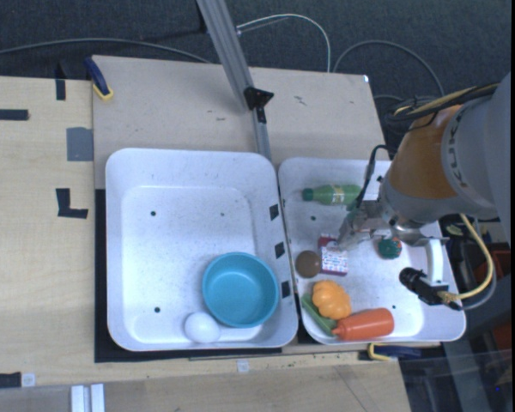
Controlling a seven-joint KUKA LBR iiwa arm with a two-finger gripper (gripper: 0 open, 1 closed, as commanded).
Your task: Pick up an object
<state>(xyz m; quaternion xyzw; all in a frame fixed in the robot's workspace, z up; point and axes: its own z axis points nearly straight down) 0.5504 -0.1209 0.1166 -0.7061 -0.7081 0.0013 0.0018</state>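
My gripper [347, 233] reaches into the middle of the right bin [429, 320] from the right. Its tip sits right at the top edge of a small red and white packet [334, 259] lying flat on the bin floor. A brown ball [307, 263] rests just left of the packet. A green bottle [330, 195] lies on its side at the back of the bin, behind the gripper. A small teal object [388, 248] sits to the gripper's right, partly under the wrist. Whether anything is gripped is hidden by the wrist.
At the right bin's front lie an orange-yellow fruit [330, 299], a red-orange carrot-like piece [364, 323] and a green strip [316, 312]. The left bin [154, 187] holds a blue bowl [238, 288] and a white ball [201, 326]. A grey pole [227, 37] crosses the back.
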